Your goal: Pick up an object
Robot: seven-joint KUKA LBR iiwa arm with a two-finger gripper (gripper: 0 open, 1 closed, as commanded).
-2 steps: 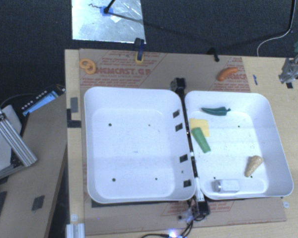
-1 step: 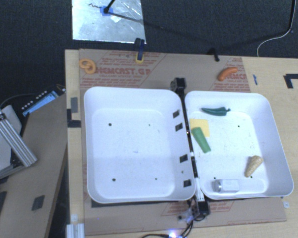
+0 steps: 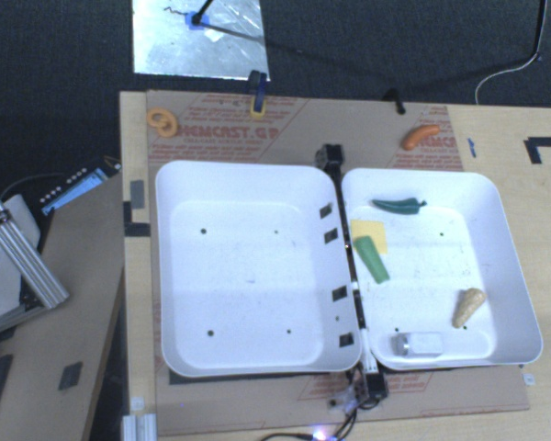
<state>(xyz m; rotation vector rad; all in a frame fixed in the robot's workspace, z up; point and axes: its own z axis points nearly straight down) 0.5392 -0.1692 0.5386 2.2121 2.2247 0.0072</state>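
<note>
bench [image 3: 73,274] is light wood, with a brown printed board [image 3: 285,122] on top carrying both bins. some wires and a small lit connector [image 3: 349,402] hang off the board's near edge between the bins. at the left, an aluminium frame leg [image 3: 18,255] slants across the bench, with a small dark square [image 3: 71,376] on the wood nearer the camera.

left bin [image 3: 248,265]: white, shallow, bare floor with a few small dark dots. black clips [image 3: 335,265] run down the seam where it meets the right bin.

right bin [image 3: 441,274], near to far:
- clear or grey small block [image 3: 418,344] at the near wall
- tan cone-like piece [image 3: 468,307] near the right side, tilted
- green stick [image 3: 372,260] lying over a yellow square [image 3: 368,235] by the left wall, touching it
- dark green pepper-shaped thing [image 3: 399,206] near the far wall, apart from the rest

any of those five is a pick candidate, all sit in the right bin.

past the bins on the board: orange sausage-like thing [image 3: 421,136] at far right, orange pretzel-like ring [image 3: 163,122] at far left, blue and yellow clamp [image 3: 256,93] on the far edge. beyond that, dark carpet [image 3: 395,26] with a shiny foil sheet [image 3: 200,26] and a white cable [image 3: 514,62] at the far right.

pincer state: cannot tell.
</note>
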